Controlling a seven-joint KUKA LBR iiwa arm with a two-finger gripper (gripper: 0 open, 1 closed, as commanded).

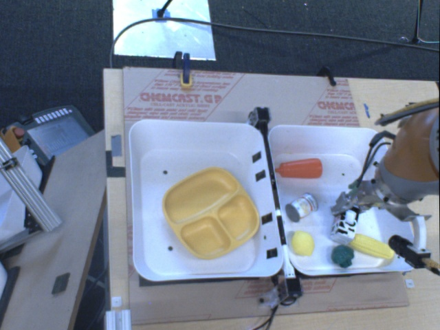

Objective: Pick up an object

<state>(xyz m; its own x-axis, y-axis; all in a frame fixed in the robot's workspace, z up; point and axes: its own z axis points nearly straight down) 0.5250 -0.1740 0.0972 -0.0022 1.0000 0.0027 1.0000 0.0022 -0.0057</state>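
Note:
The right bin (323, 137) holds several small items. An orange carrot-shaped piece (300, 168) lies near its back. A small silver can (301, 207) lies on its side in the middle. A yellow lemon (302, 243), a dark green lump (342, 255) and a yellow corn cob (372, 246) sit along the front. My gripper (348, 210) is low in this bin, right above a black-and-white object (343, 228) and touching or nearly touching it. The grey arm with its orange band (414, 153) comes in from the right.
The left bin (148, 177) holds a yellow divided plate (210, 212). A black divider with clips (269, 184) runs between the bins. The corn cob and green lump lie close under the wrist, by the right bin's front wall.

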